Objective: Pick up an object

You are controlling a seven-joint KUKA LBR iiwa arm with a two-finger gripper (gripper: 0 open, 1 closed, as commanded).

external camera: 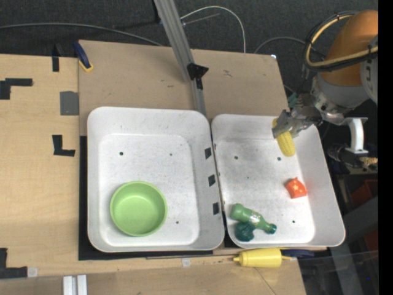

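A small yellow corn cob [286,143] sits at the far right corner of the right bin [319,226], hanging tilted just under the gripper [286,128]. The top end of the cob is tucked between the grey fingers [281,126], which appear closed on it, though the view is soft here and the exact contact is hard to judge. Whether the cob rests on the bin floor or is lifted clear cannot be told.

The arm [344,72] reaches in from the right, its grey wrist angled down and leftward toward the bin's far right corner, with the orange band [353,39] above the wrist high at the upper right.

Nearer in the same bin, an orange block [296,188] lies well apart from the cob, toward the right wall. A green bottle [252,217] lies on its side near the front edge, with a dark teal object [245,231] touching it.

The left bin [147,118] sits side by side with the right one and holds a green bowl [138,208], upright, in its near left part.

A yellow bottle [260,258] lies on the bench [135,72] just in front of the right bin. A grey metal pole [175,29] slants across the far side of the bench, ending above the seam between the bins.
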